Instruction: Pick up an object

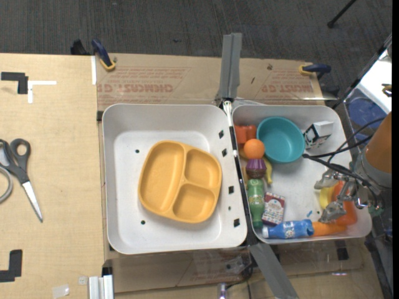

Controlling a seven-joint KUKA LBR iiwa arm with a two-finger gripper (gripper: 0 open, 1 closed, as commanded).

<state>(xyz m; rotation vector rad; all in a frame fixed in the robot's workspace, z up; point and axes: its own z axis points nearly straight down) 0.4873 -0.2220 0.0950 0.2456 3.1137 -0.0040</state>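
- Claw [335, 199] low in right bin [293, 185], grip unclear.
- Crowded by yellow [325, 197] and orange [333, 227] toys, blue bottle [288, 230].
- Teal bowl [280, 139] behind.

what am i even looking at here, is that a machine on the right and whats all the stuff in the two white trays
It is one photo, taken by a fixed camera above a workbench and looking down at a slant. The machine coming in from the right is a robot arm; its metal end effector hangs over the right bin, low among the objects near an orange item. I cannot tell whether it is gripping anything.

The left bin holds a yellow divided plate. The right bin is crowded: a teal bowl, an orange ball, a green bottle, a small red packet, a blue tube and a white box. Scissors lie on the bench to the left.
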